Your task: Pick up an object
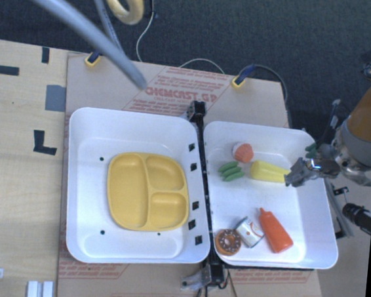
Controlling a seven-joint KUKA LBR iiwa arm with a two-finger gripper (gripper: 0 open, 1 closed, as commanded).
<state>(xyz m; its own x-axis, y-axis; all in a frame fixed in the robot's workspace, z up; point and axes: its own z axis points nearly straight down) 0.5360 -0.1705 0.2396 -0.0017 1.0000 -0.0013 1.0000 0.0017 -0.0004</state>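
The right bin (311, 210) holds a yellow piece like a corn cob (267, 171), a green pod (232, 172), a round orange-red piece (243, 152), an orange-red bottle (275, 230), a small grey-white can (250, 232) and a chocolate doughnut (228, 242). My gripper (299, 174) hangs at the bin's right side, just right of the yellow piece's end. Nothing shows between its fingers.
The left bin (82, 186) holds a yellow divided plate (146, 192). A black divider with clips (197, 179) runs between the bins. A grey hose (68, 13) crosses the upper left. The arm's orange band (367, 111) stands at the right edge.
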